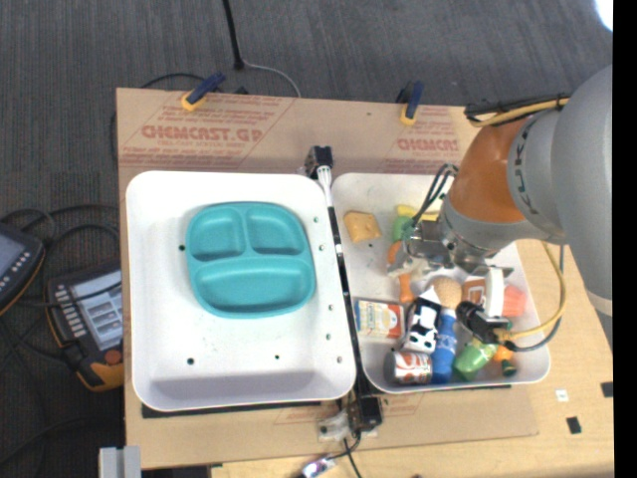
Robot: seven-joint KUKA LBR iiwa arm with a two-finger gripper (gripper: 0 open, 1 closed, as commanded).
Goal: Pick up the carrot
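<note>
The carrot (399, 255) lies in the right bin (532, 366), near its middle left. It is a thin orange piece with a green top, and the arm's wrist covers part of it. My gripper (430, 255) is low in that bin, right beside the carrot and partly over it. The grey wrist and the orange band (488, 182) hide the gripper's tips, so I cannot tell whether anything is held.
The right bin is crowded: a tan cracker (360, 227), a small carton (378, 317), a black-and-white cow toy (425, 327), a blue bottle (445, 349), a red can (410, 366) and a green pepper (476, 358). The left bin (149, 366) holds a teal divided plate (249, 259).
</note>
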